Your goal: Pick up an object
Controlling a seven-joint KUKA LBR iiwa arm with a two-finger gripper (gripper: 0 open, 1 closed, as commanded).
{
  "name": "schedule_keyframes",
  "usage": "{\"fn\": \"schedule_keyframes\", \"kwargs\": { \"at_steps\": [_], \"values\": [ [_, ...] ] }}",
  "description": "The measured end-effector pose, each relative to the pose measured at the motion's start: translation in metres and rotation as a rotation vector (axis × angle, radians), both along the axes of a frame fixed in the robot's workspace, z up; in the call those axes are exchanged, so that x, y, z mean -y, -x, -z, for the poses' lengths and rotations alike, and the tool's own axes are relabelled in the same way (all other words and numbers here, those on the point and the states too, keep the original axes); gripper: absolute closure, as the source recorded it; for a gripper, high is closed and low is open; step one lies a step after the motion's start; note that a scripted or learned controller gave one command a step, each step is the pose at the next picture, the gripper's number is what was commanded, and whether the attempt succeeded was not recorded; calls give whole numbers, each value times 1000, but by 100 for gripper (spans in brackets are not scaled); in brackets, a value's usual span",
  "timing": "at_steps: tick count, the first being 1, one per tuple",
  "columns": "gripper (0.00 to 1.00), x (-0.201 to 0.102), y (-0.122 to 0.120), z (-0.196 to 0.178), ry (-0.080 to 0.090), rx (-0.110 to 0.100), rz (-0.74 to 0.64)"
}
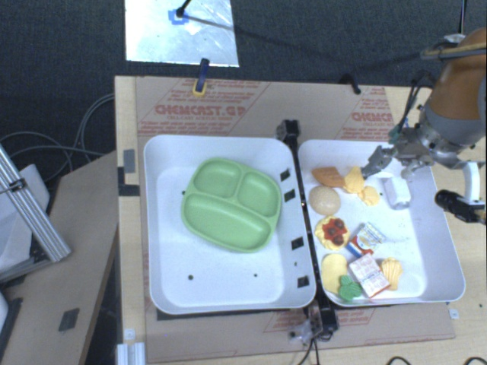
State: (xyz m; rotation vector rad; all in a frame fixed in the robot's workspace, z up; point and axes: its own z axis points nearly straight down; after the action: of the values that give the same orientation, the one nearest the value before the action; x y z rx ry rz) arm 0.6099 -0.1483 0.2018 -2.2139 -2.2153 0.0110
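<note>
The right bin (445, 261) holds several toy foods: an orange pastry (329, 176), two yellow pieces (354, 181) (370, 196), a tan bun (325, 201), a red and yellow slice (332, 232), a small white carton (365, 238), a red and white box (368, 274), a yellow round (333, 265), a green piece (350, 289) and a ridged yellow piece (391, 271). My gripper (396, 166) hangs over the bin's back part, fingers spread and open, with nothing between them. A white-grey block (396, 192) lies just below it.
The left bin (163, 280) bears a green divided plate (230, 204). A black divider (300, 204) runs between the bins. The arm's orange band (460, 90) stands above the right bin's far corner. A shiny sheet (181, 21) lies behind the bench.
</note>
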Motion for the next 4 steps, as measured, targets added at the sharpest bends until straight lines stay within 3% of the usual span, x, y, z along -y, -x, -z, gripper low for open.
{"fn": "schedule_keyframes", "kwargs": {
  "at_steps": [1, 3, 4],
  "values": [
    [0, -1, -3, -8, 2, 13, -3],
    [0, 2, 7, 93, 1, 9, -1],
    [0, 2, 6, 118, 2, 12, -1]
  ]
}}
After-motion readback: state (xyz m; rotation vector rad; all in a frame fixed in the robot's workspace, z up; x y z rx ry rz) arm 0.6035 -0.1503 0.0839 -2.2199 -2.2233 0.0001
